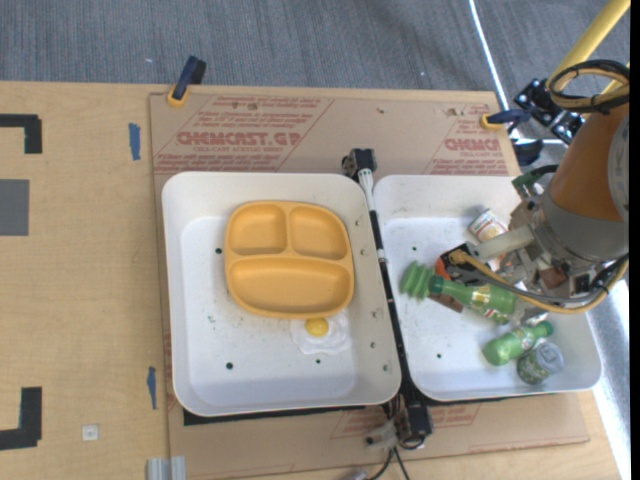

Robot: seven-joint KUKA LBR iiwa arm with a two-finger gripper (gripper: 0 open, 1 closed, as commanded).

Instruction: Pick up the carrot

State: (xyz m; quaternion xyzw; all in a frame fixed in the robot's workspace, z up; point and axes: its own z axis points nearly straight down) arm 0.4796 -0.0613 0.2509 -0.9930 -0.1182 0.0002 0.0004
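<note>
We see the claw [528, 268] low in the right bin [430, 368]; can't tell its grip. Green bottle [462, 294] just beside it.

One fixed camera looks down aslant on both white bins [180, 298].

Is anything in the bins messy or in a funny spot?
Yes. A toy fried egg lies loose on the left bin floor, beside the yellow divided plate instead of in it. The right bin's toys sit jumbled together.
</note>
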